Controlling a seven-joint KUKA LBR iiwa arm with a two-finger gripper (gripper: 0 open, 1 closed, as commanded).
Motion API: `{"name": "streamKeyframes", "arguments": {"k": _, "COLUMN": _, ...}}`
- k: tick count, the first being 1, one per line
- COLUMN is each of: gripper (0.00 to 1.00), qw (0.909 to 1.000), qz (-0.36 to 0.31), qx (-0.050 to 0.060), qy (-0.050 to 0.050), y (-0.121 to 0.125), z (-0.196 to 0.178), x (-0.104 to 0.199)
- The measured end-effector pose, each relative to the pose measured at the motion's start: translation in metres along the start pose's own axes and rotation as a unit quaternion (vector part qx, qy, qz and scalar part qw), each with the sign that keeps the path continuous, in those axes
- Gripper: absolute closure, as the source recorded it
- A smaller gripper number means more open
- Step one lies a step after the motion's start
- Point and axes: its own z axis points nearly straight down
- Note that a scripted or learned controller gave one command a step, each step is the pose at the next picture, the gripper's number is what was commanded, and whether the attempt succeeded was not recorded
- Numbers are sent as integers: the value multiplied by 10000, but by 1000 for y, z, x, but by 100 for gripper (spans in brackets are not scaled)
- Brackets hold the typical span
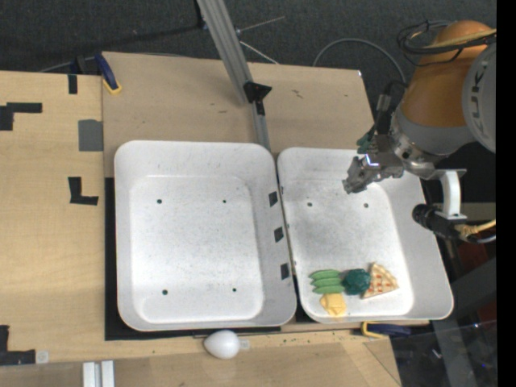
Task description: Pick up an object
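Toys (353,284) huddle at the right bin's (419,240) 6 o'clock; my gripper (358,178) hangs at its 12 o'clock, well apart from them.

I cannot tell whether my fingers stand wide or narrow from this slant, and I see nothing between them. The cluster holds green pods (326,279), a dark green lump (355,280), a pizza slice (380,281) and a yellow piece (334,303), all touching or just beside one another. I judge them light, stiff plastic, likely smooth and a bit slippery, not fragile. The slice looks flat and hard to pinch from above; the lump looks rounder and taller, so I would close across its middle. Crowding could make my fingers nudge the neighbours. The left bin (129,216) sits at 9 o'clock of mine, and a white egg (222,344) lies outside on the bench, at that bin's 6 o'clock.
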Motion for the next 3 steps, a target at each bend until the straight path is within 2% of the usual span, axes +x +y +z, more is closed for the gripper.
{"name": "streamKeyframes", "arguments": {"k": 2, "gripper": 100, "qw": 10000, "qz": 3, "qx": 10, "qy": -6, "y": -22, "z": 17, "x": 90}}
{"name": "streamKeyframes", "arguments": {"k": 3, "gripper": 100, "qw": 10000, "qz": -8, "qx": 9, "qy": -1, "y": -41, "z": 9, "x": 145}}
